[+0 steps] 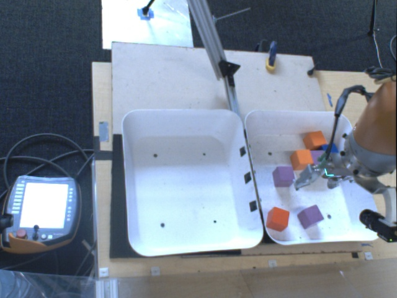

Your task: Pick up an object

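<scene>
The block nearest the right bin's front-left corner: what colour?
Orange block, seen clearest in the camera view.

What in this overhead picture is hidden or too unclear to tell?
- Pincer: its fingertips are small and blurred in the camera view, so any grip is unreadable.
- Blue object: mostly hidden behind the arm and its cable; shape unknown.
- Arm: cut off by the picture's right side.
- Right bin: its right wall lies under the arm.
- Handheld screen: washed out white, nothing readable.
</scene>
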Action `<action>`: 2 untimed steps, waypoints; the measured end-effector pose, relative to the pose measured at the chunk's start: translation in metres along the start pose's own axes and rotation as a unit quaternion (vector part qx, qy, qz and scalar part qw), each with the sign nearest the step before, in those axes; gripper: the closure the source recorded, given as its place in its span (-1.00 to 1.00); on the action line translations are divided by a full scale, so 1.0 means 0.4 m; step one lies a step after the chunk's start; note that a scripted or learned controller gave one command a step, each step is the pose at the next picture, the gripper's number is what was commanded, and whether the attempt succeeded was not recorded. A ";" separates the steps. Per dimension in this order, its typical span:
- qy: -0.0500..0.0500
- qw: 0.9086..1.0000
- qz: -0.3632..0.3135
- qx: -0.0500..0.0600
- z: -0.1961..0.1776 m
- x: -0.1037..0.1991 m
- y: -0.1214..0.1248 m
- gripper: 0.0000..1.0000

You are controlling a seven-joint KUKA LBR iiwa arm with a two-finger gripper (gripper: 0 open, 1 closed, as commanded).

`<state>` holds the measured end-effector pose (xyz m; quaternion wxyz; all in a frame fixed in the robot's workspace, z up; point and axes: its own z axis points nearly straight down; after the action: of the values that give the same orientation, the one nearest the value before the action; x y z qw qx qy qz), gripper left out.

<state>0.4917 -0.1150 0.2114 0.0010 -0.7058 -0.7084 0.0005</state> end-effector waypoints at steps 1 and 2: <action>0.000 1.000 0.001 -0.002 -0.004 0.000 0.002 -1.00; 0.001 1.000 0.001 0.001 0.146 0.001 -0.017 -1.00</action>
<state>0.4849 -0.1146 0.1531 0.0024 -0.7066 -0.7076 0.0012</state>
